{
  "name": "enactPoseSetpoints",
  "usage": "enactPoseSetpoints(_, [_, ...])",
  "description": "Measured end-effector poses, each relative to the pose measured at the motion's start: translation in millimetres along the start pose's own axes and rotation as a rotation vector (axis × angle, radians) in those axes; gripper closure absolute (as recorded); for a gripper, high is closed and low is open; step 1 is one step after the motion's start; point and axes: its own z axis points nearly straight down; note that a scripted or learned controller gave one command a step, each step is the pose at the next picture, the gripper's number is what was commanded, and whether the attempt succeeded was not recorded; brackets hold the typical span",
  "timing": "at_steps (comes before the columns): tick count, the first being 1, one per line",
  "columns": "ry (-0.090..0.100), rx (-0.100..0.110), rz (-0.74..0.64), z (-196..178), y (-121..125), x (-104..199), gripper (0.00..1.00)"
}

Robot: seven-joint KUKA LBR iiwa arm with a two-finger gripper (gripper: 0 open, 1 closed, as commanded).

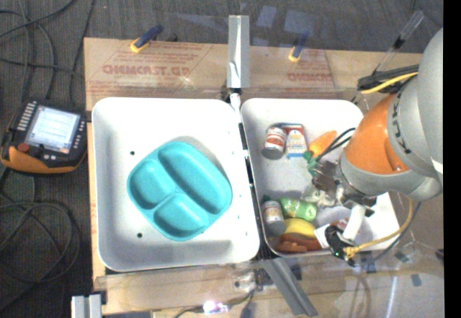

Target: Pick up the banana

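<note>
Hovering low in the right bin [317, 109], pincer [322, 192] sits just beside the banana [301, 226], likely lining up; I cannot tell its opening.

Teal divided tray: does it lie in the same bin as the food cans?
No: the teal divided tray lies in the left bin, the cans in the right bin.

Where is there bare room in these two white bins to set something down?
Left bin: bare floor all round the teal tray, widest at its left wall. Right bin: a bare strip between the far wall and the two small containers. Its near half is crowded with the banana, a small can and the arm overhead.
</note>
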Motion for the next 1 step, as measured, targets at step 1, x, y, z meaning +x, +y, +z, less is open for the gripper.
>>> enactPoseSetpoints(1, [-0.007, -0.010, -0.144, 6.7, -5.6, 10.8, 1.00])
